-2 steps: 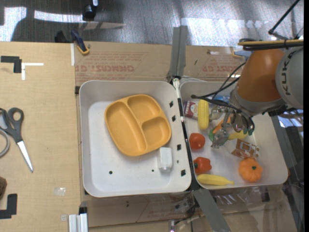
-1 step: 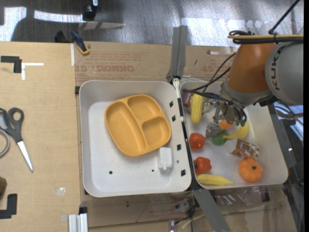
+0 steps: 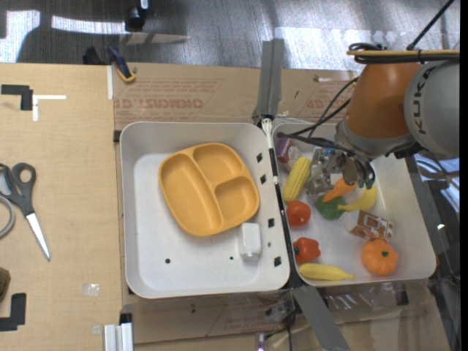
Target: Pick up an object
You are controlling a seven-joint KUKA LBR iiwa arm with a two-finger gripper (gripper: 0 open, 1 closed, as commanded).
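Note:
The right bin [image 3: 409,196] holds toy food: a corn cob [image 3: 296,179], a tomato [image 3: 297,213], a red pepper [image 3: 306,250], a yellow banana [image 3: 325,272], a small orange pumpkin [image 3: 379,258], a carrot [image 3: 338,190], a green vegetable [image 3: 329,209], a second banana [image 3: 363,199] and a snack packet [image 3: 371,227]. My gripper [image 3: 327,172] hangs low over the back of this bin, between the corn cob and the carrot. The orange wrist band [image 3: 380,101] hides the bin's back right part.
The left bin [image 3: 139,218] carries a yellow divided plate [image 3: 210,187] and a small white block [image 3: 250,238]. Scissors [image 3: 25,203] lie on the wooden bench at the far left. Cables [image 3: 314,130] trail from the wrist over the right bin's back edge.

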